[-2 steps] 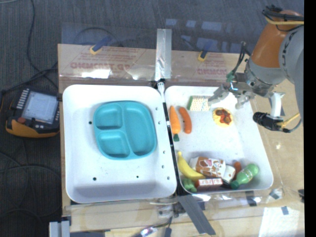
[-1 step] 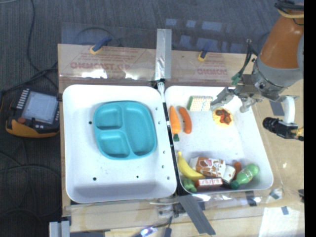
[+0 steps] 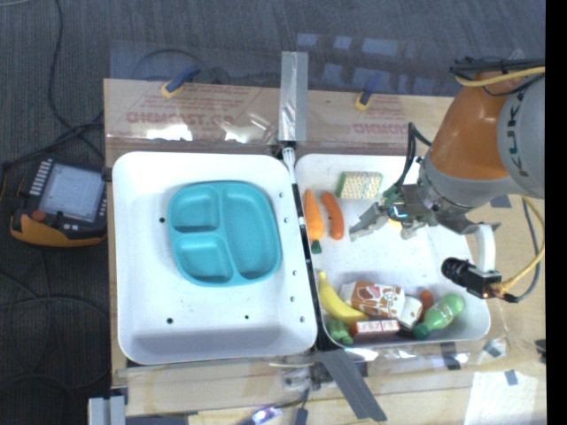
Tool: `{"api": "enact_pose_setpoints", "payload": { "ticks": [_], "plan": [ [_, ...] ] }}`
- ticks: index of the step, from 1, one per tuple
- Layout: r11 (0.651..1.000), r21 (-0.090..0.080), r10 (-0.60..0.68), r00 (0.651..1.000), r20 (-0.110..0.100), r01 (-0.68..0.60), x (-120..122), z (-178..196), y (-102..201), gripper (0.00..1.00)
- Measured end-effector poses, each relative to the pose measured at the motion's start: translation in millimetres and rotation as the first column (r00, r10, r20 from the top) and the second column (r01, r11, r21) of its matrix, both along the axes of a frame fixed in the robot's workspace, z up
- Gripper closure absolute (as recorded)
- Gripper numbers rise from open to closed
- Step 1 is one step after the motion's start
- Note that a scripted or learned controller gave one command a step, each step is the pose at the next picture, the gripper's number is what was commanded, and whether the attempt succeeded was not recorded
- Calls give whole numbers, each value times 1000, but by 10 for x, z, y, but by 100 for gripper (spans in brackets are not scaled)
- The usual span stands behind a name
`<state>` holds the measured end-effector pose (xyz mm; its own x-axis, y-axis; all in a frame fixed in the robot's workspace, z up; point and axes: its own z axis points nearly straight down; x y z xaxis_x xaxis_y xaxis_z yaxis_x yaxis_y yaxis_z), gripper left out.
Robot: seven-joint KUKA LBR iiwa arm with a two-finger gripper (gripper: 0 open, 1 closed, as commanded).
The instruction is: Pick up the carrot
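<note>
The arm reaches in from three o'clock, orange band up top, and the gripper (image 3: 383,219) hangs over the middle of the right bin (image 3: 469,321). Its two fingers are spread apart, pointing toward nine o'clock, with nothing between them. The carrot (image 3: 312,215) lies against the bin's left wall, at nine o'clock of the gripper, near but apart from the fingertips. Just beside it on the three o'clock side lies a reddish sausage (image 3: 332,214), running parallel. At twelve o'clock of the gripper sits a pale waffle-textured block (image 3: 360,185). Down at six o'clock there's a cluster: a banana (image 3: 335,300), a brown-and-white carton (image 3: 384,301), a green bottle (image 3: 440,315). Over in the left bin (image 3: 142,326), a teal divided plate (image 3: 223,231) rests in the centre.
</note>
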<state>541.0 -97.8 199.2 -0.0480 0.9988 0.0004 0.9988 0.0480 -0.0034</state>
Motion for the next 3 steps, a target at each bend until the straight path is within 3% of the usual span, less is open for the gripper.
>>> {"api": "enact_pose_setpoints", "payload": {
  "ticks": [1, 2, 3],
  "plan": [
    [913, -1, -408, 913, -1, 408, -41, -169, 400, 0],
    [914, -2, -407, 914, -5, 407, -41, -90, 408, 100],
    [914, -2, -407, 914, -5, 407, -41, -91, 407, 0]
  ]
}}
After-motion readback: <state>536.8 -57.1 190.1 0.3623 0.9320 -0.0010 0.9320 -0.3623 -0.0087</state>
